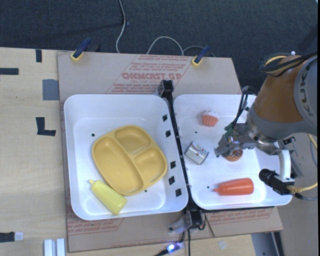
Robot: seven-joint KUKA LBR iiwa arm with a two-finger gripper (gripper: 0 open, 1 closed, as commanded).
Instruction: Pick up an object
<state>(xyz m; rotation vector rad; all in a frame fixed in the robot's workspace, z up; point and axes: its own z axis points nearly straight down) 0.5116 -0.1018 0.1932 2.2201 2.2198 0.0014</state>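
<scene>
A smooth yellow squeeze bottle (108, 196) lies beside a three-compartment plastic plate (129, 159) in the left bin (74, 143). In the right bin (202, 196), the gripper (230, 145) hangs over a small brown round object (234, 155); whether its jaws are clenched cannot be told.

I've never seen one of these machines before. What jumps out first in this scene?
Probably the big yellow divided plate in the left bin, with a yellow squeeze bottle lying at its near corner. Next, the grey and orange arm reaching in from the right, its pincer low over the right bin near a small brown object, with an orange-red carrot-like piece lying nearer the front.
</scene>
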